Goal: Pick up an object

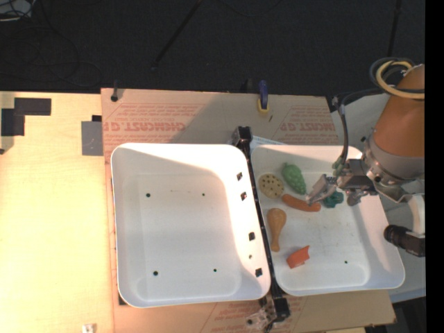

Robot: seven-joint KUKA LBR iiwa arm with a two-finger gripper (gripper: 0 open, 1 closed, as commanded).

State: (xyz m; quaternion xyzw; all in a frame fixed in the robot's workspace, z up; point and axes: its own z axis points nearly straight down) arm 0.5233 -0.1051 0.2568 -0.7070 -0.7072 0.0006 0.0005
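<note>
Gripper point(326, 190): metal fingers low in the right bin, reaching in from the right under the arm's orange band; whether they are apart or together cannot be made out.
Carrot point(301, 203): long orange piece, smooth, lying just below-left of the fingertips, its right end right at them; contact unclear.
Teal piece point(334, 200): small, lumpy, just below-right of the fingertips.
Green piece point(294, 177): knobbly oval, up-left of the gripper, near.
Tan disc point(271, 184): round, dotted with holes, farther left.
Tan gourd point(277, 226): smooth, pear-shaped, below-left, by the bin's left wall.
Red piece point(298, 257): small blocky wedge, well below.
Right bin point(374, 272): shallow glossy white plastic, rounded corners.
Left bin point(132, 269): same make, far left of the gripper.
Bench point(48, 241): pale wood, with brown cardboard under the bins.
</note>
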